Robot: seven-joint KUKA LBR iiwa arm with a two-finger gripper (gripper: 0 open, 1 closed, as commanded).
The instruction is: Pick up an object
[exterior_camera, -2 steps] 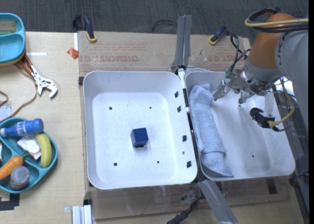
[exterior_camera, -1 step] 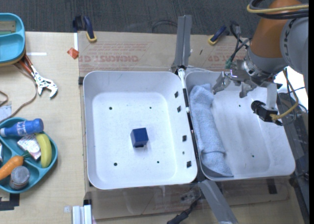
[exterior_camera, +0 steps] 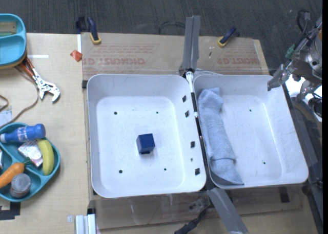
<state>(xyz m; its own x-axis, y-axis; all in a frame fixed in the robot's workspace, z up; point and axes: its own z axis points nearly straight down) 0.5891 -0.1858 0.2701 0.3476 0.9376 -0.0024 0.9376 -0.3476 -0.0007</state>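
A small dark blue cube (exterior_camera: 146, 143) sits on the floor of the left bin (exterior_camera: 102, 94), a little below its middle. A light blue-grey cloth (exterior_camera: 217, 133) lies rolled lengthwise along the left side of the right bin (exterior_camera: 277, 125). The arm's end with the gripper (exterior_camera: 281, 77) hangs over the right bin's far right corner, largely cut off by the picture's edge. It is far from both the cube and the cloth, and nothing is seen in it.
A grey divider bar (exterior_camera: 191, 43) runs between the bins at the back. Two clamps (exterior_camera: 92, 29) hold the board. Left of the bins lie a wrench (exterior_camera: 45, 88), a teal tray (exterior_camera: 10, 33) and a blue plate of toy food (exterior_camera: 28, 161).
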